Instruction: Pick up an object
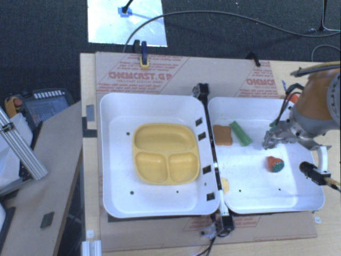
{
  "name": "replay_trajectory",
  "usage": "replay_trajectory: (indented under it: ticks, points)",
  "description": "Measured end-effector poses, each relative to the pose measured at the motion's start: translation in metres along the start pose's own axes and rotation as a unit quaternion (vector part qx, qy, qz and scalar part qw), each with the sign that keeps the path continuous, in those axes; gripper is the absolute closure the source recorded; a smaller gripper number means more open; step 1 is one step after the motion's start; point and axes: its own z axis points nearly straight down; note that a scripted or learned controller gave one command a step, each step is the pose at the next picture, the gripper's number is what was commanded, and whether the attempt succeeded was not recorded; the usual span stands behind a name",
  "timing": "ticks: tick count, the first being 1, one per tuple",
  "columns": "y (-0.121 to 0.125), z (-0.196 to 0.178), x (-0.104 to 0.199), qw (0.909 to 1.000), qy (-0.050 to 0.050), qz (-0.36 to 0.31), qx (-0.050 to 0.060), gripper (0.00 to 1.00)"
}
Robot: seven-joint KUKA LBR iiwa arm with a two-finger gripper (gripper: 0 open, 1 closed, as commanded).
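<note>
The end effector (pixel 270 141) hovers in the right bin (pixel 256 199), just above-left of the red-and-green object (pixel 275 164); its small dark tips blur together, state undiscernible.

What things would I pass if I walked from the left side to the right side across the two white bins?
Yellow plate → brown toast → green stick → pincer, with the red-and-green toy just below it.
</note>
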Motion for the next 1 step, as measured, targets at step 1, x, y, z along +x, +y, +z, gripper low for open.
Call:
replay_trajectory:
  ticks: [1]
  points:
    - [-0.0003,-0.0471,-0.0080,1.0000,0.000,0.001,0.000,1.00]
